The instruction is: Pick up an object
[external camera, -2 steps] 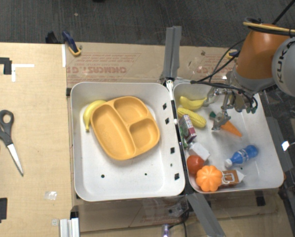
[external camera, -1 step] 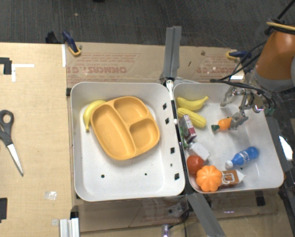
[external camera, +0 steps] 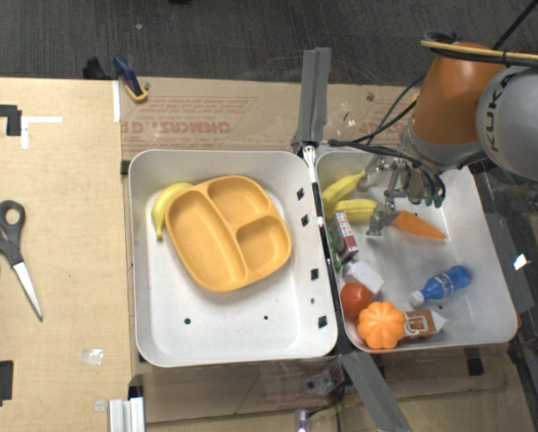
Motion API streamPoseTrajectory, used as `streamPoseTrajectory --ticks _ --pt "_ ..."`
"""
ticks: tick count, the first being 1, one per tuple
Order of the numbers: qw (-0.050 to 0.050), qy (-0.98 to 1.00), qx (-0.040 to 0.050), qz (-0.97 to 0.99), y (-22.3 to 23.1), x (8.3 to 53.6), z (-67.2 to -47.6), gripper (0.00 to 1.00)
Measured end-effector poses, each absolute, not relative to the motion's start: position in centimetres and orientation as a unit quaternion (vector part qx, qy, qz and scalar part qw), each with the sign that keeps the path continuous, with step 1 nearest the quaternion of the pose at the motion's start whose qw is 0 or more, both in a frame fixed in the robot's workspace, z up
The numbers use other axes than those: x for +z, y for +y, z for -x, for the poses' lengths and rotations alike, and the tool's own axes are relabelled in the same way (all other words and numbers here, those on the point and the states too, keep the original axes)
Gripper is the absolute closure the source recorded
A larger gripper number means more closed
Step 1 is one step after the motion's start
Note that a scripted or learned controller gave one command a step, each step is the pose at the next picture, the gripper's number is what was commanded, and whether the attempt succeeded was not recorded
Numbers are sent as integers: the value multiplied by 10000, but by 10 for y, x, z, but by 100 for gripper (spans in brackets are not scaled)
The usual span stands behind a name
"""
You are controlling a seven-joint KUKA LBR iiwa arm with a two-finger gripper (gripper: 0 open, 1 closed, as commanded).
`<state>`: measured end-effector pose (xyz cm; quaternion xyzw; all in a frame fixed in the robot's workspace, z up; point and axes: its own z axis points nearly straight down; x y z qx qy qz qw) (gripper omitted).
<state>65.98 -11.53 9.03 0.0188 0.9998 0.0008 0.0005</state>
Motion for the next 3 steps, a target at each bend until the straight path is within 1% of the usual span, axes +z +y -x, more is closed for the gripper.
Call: streamPoseTrajectory --ticks 1,2,3 --pt "15 9952 -3 978 -192 120 -641 0" --pt "9 9957 8 931 -185 90 -630 0" --pt "24 9918 -5 1274 -183 92 -638 0"
